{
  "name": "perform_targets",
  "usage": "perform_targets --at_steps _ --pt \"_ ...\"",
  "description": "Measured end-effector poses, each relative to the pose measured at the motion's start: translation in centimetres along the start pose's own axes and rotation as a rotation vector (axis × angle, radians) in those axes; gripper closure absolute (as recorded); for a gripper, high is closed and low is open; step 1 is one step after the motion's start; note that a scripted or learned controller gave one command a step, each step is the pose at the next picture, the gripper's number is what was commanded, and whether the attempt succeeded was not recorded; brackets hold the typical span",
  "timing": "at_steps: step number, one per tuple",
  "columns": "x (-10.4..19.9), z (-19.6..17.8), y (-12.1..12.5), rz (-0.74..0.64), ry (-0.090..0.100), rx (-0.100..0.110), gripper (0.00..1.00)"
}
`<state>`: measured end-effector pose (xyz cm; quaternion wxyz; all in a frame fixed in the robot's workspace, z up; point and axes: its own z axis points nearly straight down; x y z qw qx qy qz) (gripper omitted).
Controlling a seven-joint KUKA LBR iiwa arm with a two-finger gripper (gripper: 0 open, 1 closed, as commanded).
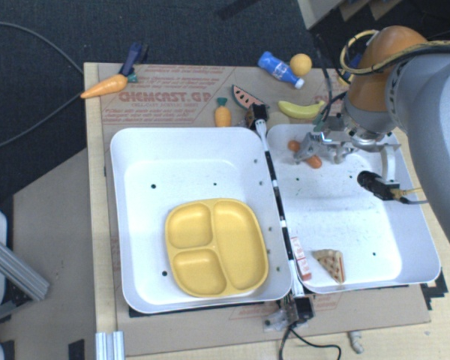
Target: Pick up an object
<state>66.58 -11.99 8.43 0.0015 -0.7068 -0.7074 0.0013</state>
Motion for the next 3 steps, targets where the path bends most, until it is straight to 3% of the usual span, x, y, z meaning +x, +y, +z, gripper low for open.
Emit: perform_targets --at_steps 1,2,3 --pt "0.0 -1.1 0.1 -0.002 -0.002 -0.001 1.00" --pt "6.2 -11.5 -5.6 -0.001 0.001 -0.005 1.00" --pt "10.3 -14.5 -12.8 -0.001 0.001 -0.002 1.00"
